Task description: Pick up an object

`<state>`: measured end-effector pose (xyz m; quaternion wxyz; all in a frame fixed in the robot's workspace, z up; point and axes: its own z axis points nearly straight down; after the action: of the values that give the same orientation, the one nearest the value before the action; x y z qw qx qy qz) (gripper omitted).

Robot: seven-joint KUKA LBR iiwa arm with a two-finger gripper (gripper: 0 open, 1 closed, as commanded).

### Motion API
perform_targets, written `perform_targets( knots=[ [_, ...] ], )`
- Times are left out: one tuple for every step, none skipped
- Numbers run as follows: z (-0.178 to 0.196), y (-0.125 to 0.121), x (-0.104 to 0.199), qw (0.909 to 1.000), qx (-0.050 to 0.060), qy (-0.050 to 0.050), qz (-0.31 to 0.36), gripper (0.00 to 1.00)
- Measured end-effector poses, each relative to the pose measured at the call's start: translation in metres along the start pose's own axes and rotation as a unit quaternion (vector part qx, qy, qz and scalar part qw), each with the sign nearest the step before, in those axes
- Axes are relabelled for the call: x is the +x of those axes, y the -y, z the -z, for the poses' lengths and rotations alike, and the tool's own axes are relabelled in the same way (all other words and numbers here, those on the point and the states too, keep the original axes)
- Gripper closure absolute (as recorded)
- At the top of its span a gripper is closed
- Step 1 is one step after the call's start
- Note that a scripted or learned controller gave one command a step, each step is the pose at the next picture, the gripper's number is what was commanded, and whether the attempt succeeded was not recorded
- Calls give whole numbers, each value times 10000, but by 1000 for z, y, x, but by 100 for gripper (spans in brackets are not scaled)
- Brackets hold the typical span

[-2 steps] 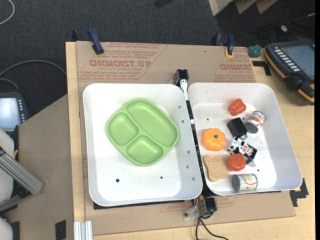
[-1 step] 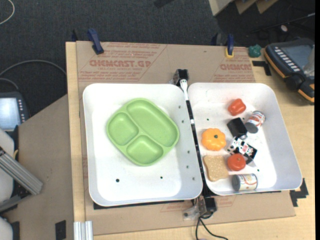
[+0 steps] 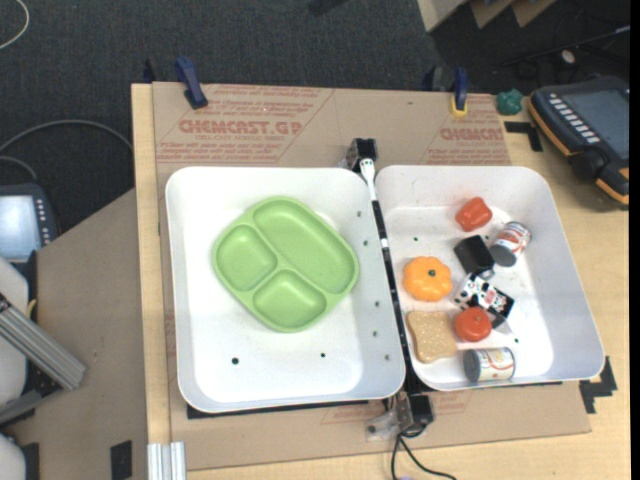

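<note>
Left bin (image 3: pixel 200 358) held green divided plate (image 3: pixel 285 263), tilted. Right bin (image 3: pixel 560 258) held the pickable items — orange pumpkin (image 3: pixel 427 279) near divider, bread slice (image 3: pixel 432 336) just below it, red pepper (image 3: pixel 473 213) toward far side, black block (image 3: pixel 475 255), red tomato (image 3: pixel 473 324), can (image 3: pixel 489 365) at near edge. Jaw state: could not tell.

Green divided plate (image 3: pixel 285 263) in left bin (image 3: pixel 200 368), orange pumpkin (image 3: pixel 427 279), toast slice (image 3: pixel 432 336), 2 cans in right bin (image 3: pixel 570 338)
</note>
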<state>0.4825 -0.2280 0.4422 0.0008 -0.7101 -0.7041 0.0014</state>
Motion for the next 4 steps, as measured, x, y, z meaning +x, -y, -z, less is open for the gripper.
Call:
perform_targets(
  knots=[
    [-56,-52,16,10000,1,-11,58,100],
    [100,6,2,9999,-118,45,27,100],
    [-38,4,57,10000,51,-32,68,100],
    [102,-21,19,9999,-107,43,35,100]
  ],
)
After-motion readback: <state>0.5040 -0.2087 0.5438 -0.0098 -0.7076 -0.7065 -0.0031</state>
